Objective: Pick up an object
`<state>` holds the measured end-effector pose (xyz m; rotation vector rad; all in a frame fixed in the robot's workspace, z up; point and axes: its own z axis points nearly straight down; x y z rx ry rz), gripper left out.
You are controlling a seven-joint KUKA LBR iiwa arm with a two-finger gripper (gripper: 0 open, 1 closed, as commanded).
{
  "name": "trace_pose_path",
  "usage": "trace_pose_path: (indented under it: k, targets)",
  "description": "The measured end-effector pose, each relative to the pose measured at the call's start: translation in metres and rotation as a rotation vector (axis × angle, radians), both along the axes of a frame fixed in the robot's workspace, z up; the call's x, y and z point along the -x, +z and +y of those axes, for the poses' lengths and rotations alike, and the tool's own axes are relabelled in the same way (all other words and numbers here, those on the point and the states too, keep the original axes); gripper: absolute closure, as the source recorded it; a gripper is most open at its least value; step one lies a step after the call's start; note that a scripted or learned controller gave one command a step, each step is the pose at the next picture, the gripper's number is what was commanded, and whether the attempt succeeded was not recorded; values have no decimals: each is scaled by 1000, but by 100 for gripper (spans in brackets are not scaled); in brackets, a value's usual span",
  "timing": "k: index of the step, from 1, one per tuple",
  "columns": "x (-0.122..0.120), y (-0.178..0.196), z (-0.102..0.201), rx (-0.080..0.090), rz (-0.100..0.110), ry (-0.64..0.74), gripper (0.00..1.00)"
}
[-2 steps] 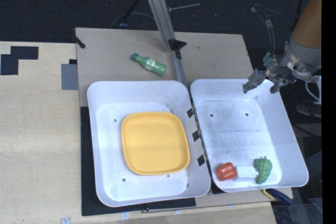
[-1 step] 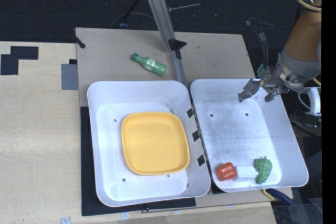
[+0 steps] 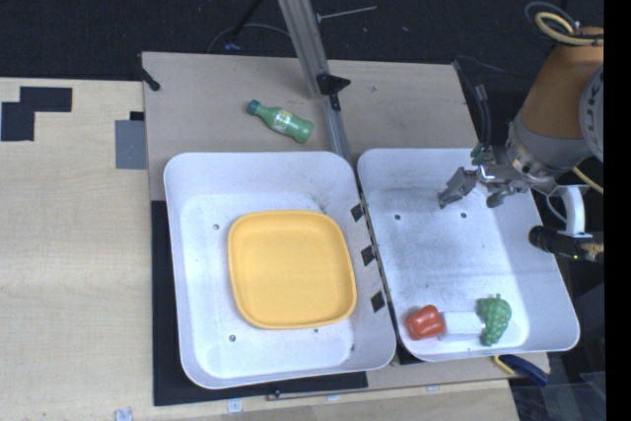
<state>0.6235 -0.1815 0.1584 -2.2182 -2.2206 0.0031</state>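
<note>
In the right bin (image 3: 444, 251) a red pepper-like toy (image 3: 425, 321) and a green broccoli-like toy (image 3: 494, 316) lie near the front edge, with a small white piece between them. My gripper (image 3: 475, 191) hangs over the bin's far right part, well behind both toys. Its two fingers are spread apart with nothing between them. A yellow square plate (image 3: 292, 267) lies in the left bin (image 3: 197, 212).
A green bottle (image 3: 281, 120) lies on the bench behind the left bin. A slanted aluminium post (image 3: 306, 25) rises behind the gap between the bins. Black clips (image 3: 367, 254) sit along the divide. The arm's grey and orange body (image 3: 562, 108) stands at the right.
</note>
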Motion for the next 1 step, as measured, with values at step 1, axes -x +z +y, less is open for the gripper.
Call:
trace_pose_path:
  k: [1]
  targets:
    - [-1, -45, -6, 0, 1, 0, 0]
